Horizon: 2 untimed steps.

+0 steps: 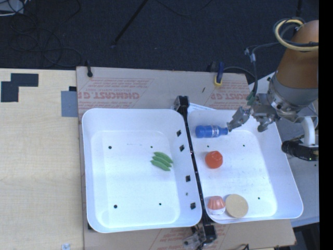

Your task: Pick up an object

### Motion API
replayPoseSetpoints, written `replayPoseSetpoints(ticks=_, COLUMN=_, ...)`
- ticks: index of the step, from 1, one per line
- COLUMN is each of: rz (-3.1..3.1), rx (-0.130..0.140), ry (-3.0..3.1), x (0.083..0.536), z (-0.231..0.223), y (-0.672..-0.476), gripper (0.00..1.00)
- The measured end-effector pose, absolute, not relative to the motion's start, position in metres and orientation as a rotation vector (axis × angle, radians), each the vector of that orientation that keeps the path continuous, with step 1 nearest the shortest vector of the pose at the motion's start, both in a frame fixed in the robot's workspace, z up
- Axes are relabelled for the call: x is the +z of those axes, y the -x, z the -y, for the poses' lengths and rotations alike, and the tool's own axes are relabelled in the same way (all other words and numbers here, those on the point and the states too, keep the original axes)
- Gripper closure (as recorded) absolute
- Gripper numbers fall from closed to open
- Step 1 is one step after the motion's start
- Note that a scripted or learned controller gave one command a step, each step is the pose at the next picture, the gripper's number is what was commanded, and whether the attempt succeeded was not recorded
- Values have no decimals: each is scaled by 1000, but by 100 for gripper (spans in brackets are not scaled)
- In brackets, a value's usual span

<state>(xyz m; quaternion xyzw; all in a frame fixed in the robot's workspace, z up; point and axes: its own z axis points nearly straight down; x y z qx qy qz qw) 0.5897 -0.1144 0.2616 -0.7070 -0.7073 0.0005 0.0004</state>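
A blue bottle (210, 132) lies on its side at the back of the right bin (283, 181). Below it sits a red-orange ball (214, 159). At the bin's front edge rest a tan disc (237, 205) and a small orange-and-white piece (216, 204). A green pea pod (162, 161) lies in the middle of the left bin (99, 139). My gripper (250, 122) hangs over the back right of the right bin, open, with nothing between its fingers. Its left finger (237, 120) is close to the bottle's right end.
A black divider (190, 160) runs between the two bins. Cardboard (135, 90) lies under both. A black fitting (297, 150) sits just outside the right bin's right wall. Cables trail behind the arm.
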Motion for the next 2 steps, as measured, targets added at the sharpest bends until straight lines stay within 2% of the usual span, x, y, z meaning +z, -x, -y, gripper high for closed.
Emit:
replayPoseSetpoints(ticks=1, rz=2209, rx=18, ry=2207, x=112, z=83, y=-535, gripper=0)
replayPoseSetpoints(ticks=2, rz=2223, rx=1, ry=2219, x=86, z=82, y=-586, gripper=0)
